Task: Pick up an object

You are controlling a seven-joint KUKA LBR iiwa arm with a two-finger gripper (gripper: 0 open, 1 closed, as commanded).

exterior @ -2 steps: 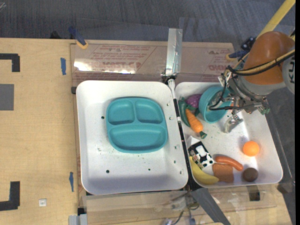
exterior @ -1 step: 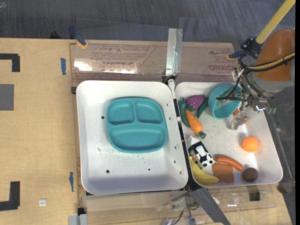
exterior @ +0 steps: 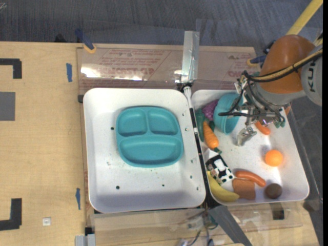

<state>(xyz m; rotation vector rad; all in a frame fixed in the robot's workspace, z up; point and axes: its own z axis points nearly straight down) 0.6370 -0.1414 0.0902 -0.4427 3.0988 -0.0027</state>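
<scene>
Arm (exterior: 302, 60) cut off at the right edge, most of it out of frame. Teal bowl (exterior: 228, 114) partly covered by the wrist and its cables. Purple thing (exterior: 210, 108) behind the bowl, mostly hidden, kind impossible to tell. Small orange piece (exterior: 263, 128) tucked under the gripper (exterior: 247, 136), shape unclear. Jaws a blur of grey metal, open or closed not readable. Banana (exterior: 224, 192) overlapped by the black-and-white toy (exterior: 219, 171) and the brown block (exterior: 244, 189). Desk (exterior: 36, 137) running off the left and bottom edges. Printing on the cardboard flaps (exterior: 130, 60) too small to read.
</scene>
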